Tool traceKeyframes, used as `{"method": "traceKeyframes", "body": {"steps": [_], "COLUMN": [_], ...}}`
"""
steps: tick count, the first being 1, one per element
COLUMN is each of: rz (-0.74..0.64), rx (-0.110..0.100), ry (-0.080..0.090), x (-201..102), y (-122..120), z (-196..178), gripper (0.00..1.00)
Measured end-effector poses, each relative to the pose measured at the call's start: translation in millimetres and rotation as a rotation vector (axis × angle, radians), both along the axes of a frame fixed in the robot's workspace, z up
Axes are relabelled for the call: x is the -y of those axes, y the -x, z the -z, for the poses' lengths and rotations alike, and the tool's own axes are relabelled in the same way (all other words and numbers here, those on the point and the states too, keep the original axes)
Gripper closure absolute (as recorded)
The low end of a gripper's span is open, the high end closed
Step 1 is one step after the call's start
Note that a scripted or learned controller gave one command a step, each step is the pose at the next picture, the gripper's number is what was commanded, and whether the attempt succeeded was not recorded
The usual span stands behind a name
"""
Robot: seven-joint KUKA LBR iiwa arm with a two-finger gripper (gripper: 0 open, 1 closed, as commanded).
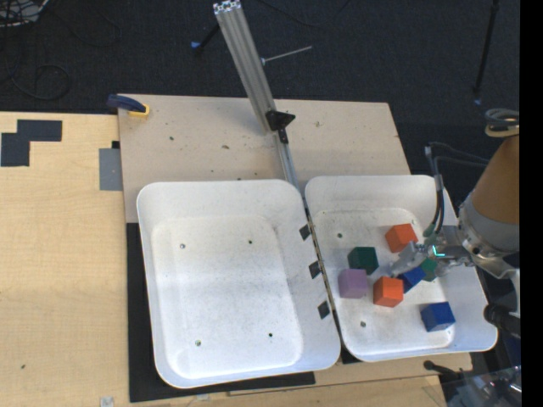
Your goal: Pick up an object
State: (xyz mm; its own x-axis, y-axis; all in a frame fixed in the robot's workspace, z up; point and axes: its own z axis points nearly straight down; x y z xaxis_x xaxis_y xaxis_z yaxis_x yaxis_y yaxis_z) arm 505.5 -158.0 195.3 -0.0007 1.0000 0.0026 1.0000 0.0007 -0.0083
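White bins on tan bench, dark floor; gripper state unclear.

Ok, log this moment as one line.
gripper low in right bin | among blocks, over blue block | grasp unclear | left bin

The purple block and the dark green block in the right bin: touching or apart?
Apart. The camera view shows white bin floor between the purple block and the dark green block.
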Motion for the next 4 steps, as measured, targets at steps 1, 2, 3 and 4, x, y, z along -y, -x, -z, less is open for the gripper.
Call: {"method": "traceKeyframes", "body": {"steps": [1, 2, 3, 4], "rz": [0.003, 0.002, 0.003, 0.008], "rx": [0.005, 0.000, 0.003, 0.006], "ry": [0.001, 0.000, -0.002, 0.000], "x": [1, 1, -4, -3], "y": [-1, 0, 6, 6], "z": [-2, 41, 102, 103], "gripper": [0.00, 0.00, 0.00, 0.00]}}
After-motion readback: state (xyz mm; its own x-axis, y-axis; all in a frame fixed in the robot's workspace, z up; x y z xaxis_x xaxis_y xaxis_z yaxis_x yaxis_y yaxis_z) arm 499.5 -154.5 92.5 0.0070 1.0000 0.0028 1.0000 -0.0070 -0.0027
